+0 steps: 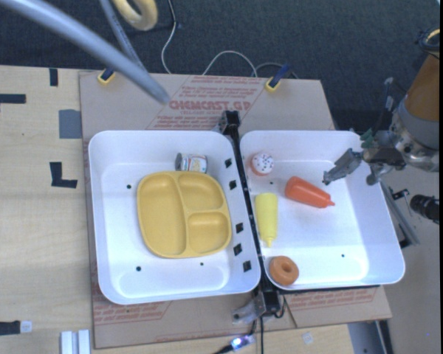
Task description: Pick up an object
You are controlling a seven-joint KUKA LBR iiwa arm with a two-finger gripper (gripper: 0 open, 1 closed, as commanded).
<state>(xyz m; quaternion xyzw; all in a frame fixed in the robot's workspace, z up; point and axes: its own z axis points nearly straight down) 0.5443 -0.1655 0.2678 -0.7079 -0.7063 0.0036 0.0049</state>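
Overhead, the arm (421, 102) comes in from the right, its gripper (354, 164) hanging over the right edge of the right bin (354, 268). One dark finger points left toward the middle of that bin; whether the fingers (340, 167) are spread or closed cannot be told from this slant, and nothing is seen between them.

Just left of the finger's tip, apart from it, an orange carrot-shaped toy (308, 192) lies on the bin floor, its thin end toward the right. Farther left in the same bin, a yellow bottle-shaped toy (266, 217) lies lengthwise beside the divider (240, 198) between the bins. Above it sits a small round white-and-pink piece (263, 163), and below it, near the front wall, a brown doughnut (284, 270).

Inside the left bin (111, 220), a yellow sectioned plate (183, 214) rests flat near the middle. A small tin can (191, 163) lies just behind the plate's far rim.

Both bins stand on a cardboard sheet (207, 102) on the bench (29, 198).
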